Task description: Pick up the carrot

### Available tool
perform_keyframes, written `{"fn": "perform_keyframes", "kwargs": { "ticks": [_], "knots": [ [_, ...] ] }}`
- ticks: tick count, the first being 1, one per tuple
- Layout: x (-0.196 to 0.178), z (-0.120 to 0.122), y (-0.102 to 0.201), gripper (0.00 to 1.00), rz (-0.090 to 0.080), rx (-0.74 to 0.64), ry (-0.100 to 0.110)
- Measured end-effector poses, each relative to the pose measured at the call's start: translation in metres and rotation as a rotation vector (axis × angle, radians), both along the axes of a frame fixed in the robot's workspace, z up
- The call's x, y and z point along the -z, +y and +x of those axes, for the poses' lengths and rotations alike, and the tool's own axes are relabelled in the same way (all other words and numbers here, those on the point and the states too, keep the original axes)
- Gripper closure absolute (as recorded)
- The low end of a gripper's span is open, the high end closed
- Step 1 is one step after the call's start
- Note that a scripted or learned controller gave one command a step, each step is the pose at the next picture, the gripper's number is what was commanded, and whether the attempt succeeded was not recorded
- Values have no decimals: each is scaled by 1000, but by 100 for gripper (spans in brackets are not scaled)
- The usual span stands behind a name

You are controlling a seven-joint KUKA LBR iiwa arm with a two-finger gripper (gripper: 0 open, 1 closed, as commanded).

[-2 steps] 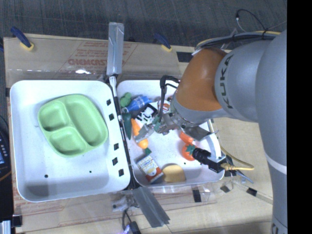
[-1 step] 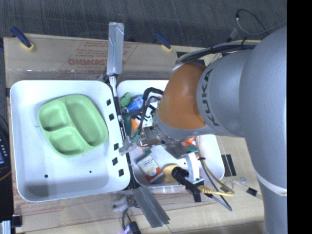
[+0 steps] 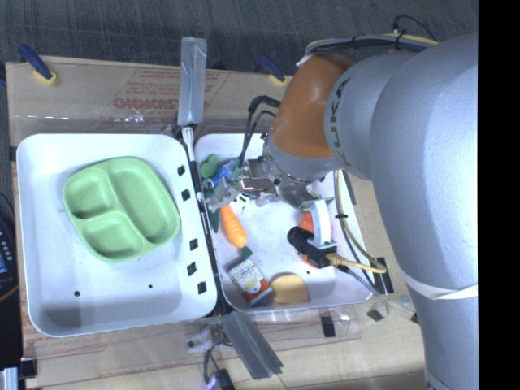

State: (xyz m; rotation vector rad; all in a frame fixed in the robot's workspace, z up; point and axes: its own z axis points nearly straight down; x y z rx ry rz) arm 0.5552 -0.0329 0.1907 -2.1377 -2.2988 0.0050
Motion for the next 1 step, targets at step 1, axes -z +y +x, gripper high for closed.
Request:
{"fn": "perform_keyframes", "kwargs": {
  "ticks": [1],
  "knots": [
    [0, -57, -14, 0, 0, 44, 1]
  ]
}}
